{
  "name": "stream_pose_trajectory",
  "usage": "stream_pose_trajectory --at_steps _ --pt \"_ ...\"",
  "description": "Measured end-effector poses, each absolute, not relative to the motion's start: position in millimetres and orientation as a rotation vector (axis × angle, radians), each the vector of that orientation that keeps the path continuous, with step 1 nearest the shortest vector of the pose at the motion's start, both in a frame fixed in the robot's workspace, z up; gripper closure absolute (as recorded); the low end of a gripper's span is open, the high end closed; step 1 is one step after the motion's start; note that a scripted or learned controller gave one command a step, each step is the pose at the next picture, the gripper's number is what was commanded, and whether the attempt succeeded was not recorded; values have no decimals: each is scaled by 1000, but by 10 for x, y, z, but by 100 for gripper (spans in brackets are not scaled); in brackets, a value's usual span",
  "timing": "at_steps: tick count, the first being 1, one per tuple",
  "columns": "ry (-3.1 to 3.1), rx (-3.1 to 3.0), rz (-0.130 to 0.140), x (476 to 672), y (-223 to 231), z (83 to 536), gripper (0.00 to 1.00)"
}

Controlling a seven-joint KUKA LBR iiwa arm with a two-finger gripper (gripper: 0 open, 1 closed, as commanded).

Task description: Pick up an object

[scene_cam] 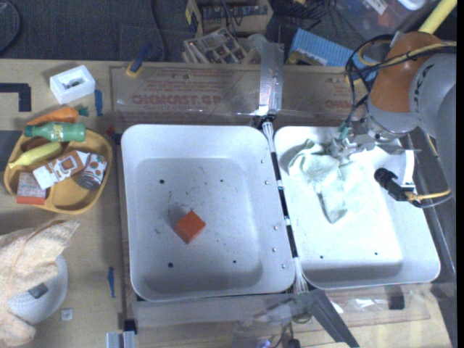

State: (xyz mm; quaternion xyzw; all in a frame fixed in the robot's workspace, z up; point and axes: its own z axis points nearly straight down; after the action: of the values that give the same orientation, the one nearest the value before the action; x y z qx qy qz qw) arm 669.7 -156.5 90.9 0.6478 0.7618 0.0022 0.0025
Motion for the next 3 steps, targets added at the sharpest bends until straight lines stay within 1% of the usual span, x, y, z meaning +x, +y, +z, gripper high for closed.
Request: stream_pose_trajectory --at_steps 1,2,3 --pt "2387 2030 6 6698 -1572 907 0" --pt "2505 1881 6 6700 -953 912 0" --pt "2504 1878 9 6712 -953 1029 100"
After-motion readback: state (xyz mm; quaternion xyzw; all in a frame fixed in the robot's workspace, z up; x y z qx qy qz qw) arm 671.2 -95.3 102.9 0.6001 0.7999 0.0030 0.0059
